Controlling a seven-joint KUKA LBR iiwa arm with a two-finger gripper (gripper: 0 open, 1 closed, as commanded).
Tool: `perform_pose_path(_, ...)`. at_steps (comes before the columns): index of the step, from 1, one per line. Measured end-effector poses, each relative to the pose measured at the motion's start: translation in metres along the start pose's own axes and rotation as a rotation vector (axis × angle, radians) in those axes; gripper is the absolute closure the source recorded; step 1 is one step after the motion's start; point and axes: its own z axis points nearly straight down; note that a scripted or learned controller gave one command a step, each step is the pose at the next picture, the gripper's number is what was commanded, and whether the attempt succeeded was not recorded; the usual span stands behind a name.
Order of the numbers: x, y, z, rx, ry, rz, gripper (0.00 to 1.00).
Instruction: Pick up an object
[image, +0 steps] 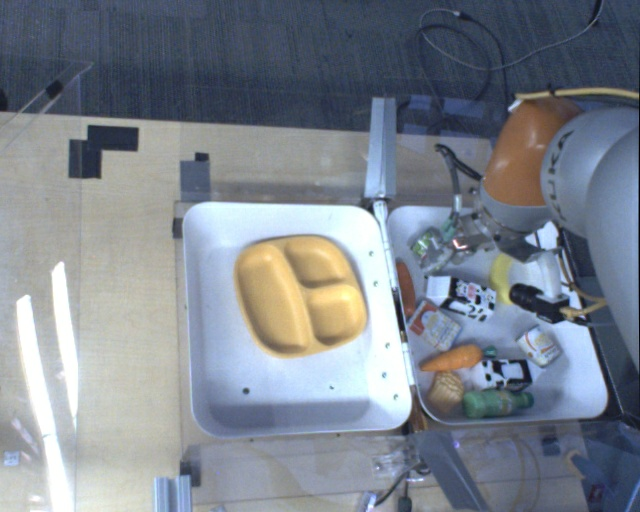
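At the near edge of the right bin (596, 400) lie a green bottle (497, 402) and a tan rounded item (447, 388), touching or nearly so. Just beyond them sit a carrot (451, 358), a black-and-white cow toy (503, 372) and a small white cup (541, 346). Farther in are a second cow-patterned piece (468, 297), a small packet (434, 322), a yellow object (503, 270) and a reddish sausage (405, 286) along the bin's left wall. The left bin (215, 400) holds a yellow divided tray (299, 293). At the right bin's far side, the end effector (458, 238) hangs just over a crumpled greenish wrapper (430, 245); whether it is wide or narrow cannot be told. The table (90, 300) spreads to the left.
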Motion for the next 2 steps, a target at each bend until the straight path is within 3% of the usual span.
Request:
perform_pose_path(1, 0.000, 0.000, 0.000, 0.000, 0.000, 0.000, 0.00)
perform_pose_path(2, -0.017, 0.022, 0.015, 0.004, -0.001, -0.052, 0.00)
